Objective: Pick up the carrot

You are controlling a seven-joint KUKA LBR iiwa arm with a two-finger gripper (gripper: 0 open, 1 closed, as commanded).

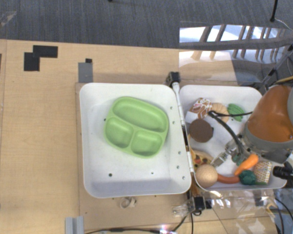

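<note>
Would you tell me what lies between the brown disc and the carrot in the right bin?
In the camera view, the gripper and its black cable sit between the brown disc and the carrot.

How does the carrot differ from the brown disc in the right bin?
The carrot is orange, long and tapered; the brown disc is dark and round. The carrot lies near the bin's front right, under the arm's wrist and against a green item; the disc sits further back and left, apart from the arm. Both lie in the right bin.
</note>
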